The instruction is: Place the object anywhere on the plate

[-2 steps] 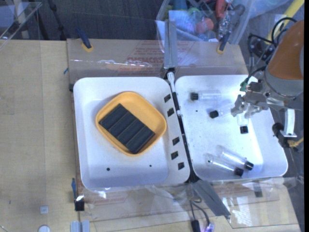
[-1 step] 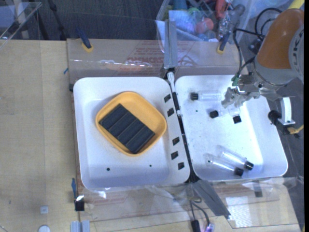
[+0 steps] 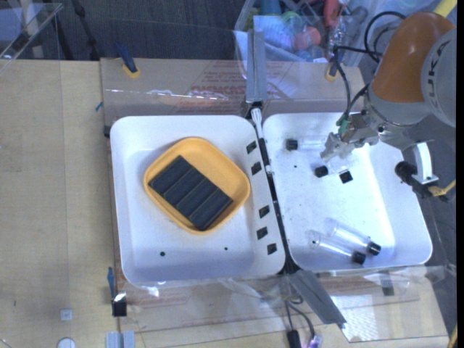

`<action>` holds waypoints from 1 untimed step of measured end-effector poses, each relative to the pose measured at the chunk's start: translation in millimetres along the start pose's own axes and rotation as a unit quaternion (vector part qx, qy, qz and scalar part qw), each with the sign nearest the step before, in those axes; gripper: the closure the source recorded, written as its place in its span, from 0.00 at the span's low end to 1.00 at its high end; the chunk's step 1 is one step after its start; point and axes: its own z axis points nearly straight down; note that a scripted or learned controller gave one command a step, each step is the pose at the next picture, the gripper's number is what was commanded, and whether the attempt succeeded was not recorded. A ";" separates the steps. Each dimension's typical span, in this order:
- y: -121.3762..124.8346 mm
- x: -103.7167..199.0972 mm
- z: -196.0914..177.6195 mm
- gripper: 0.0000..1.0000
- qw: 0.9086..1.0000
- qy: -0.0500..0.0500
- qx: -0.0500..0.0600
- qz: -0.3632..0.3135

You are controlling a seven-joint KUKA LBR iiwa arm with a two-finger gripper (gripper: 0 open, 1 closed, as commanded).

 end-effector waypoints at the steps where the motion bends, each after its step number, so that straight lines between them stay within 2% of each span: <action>1: -7.7 28.2 -11.4 1.00 0.996 0.001 0.000 -0.093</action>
